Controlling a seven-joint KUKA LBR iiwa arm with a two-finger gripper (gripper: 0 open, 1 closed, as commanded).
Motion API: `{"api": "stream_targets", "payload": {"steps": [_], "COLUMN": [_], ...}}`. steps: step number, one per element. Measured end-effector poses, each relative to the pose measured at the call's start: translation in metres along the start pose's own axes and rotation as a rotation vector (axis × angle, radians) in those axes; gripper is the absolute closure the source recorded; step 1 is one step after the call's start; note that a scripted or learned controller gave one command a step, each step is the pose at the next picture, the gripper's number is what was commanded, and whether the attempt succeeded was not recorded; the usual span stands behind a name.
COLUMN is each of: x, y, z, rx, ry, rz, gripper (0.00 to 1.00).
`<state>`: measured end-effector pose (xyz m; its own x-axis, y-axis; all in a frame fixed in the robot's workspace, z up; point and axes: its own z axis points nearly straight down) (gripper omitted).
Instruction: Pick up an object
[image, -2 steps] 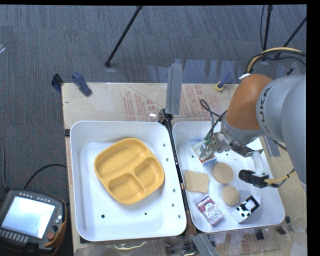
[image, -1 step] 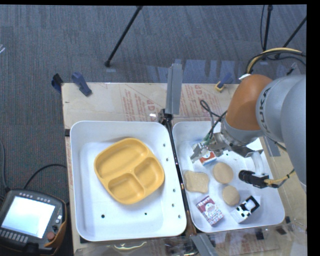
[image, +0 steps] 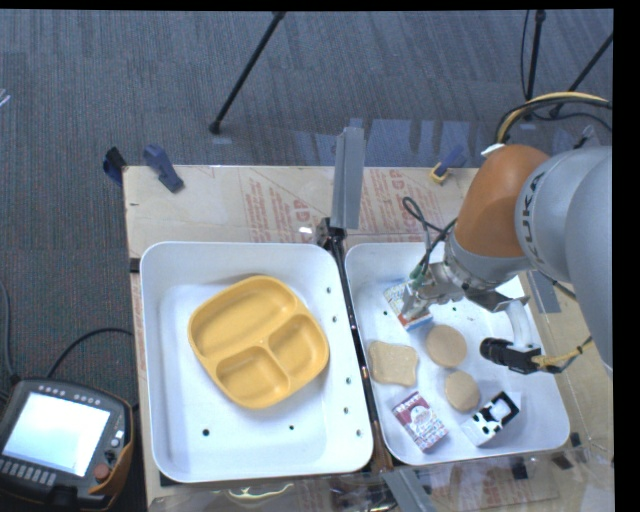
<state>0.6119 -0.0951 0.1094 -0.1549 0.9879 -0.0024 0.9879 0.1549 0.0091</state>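
Small packet in the right bin

The packet (image: 408, 303) is white with some green and red (too small to read). It lies flat near the bin's back left, right under the arm's tip.

The grey KUKA arm with its orange band (image: 510, 205) reaches in from the right, wrist bent steeply downward, and the two-finger gripper (image: 428, 290) hangs low at the right bin's upper-left corner.

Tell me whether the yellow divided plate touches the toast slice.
Apart. The camera view shows the yellow plate in the left bin and the toast slice in the right bin.
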Motion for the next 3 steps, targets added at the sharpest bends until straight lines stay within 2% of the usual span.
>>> {"api": "stream_targets", "payload": {"steps": [1, 2, 3], "x": [0.0, -0.0008, -0.0008], "y": [-0.0002, 0.0, -0.0002], "z": [0.0005, -0.0069, -0.0065], "rx": [0.001, 0.002, 0.003], "ry": [0.0, 0.001, 0.001], "rz": [0.001, 0.003, 0.004], "gripper": [0.0, 1.0, 0.0]}}
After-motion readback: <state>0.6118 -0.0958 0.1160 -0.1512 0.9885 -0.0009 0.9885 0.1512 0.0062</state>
